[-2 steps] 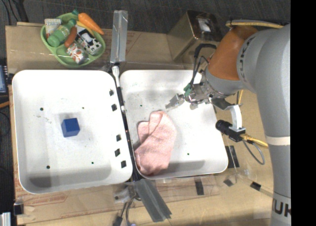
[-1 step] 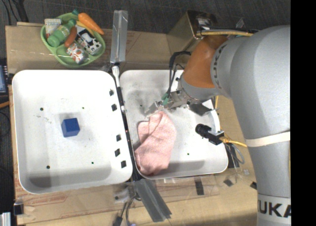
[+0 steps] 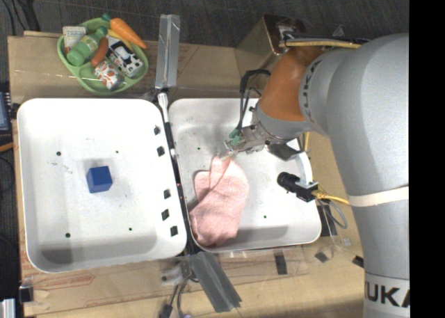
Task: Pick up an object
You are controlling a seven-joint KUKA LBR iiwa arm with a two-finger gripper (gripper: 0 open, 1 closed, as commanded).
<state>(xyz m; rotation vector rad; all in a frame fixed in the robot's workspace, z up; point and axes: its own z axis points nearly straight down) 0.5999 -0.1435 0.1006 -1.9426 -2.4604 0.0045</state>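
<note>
1. Over the right side of the scene, behind and to the right of the gripper, the grey arm (image 3: 361, 142) takes up most of the space; its orange band (image 3: 284, 94) sits just above the wrist.
2. Under everything lies the worktop (image 3: 208, 59), brown and board-like, with dark floor beyond its far edge.
3. Left bin (image 3: 42, 191): white, shallow, well to the left of the gripper, past the divider where the two bins meet.
4. Right bin (image 3: 278, 219): white, directly beneath the gripper.
5. Pink cloth (image 3: 219, 205): crumpled, lying in the right bin just below and to the left of the gripper. Its upper tip reaches up to the gripper and looks to be touching it or very nearly so.
6. Green bowl (image 3: 83, 76): on the worktop far up and to the left of the gripper, beyond the left bin's far corner, filled with toy food, including an orange carrot (image 3: 126, 31).
7. Gripper (image 3: 240, 141): low over the middle of the right bin, pointing down at the cloth's top end. How far it is open cannot be told; nothing is visibly held.
8. Blue cube (image 3: 99, 179): in the left bin, alone, well apart from the gripper on its left.
</note>
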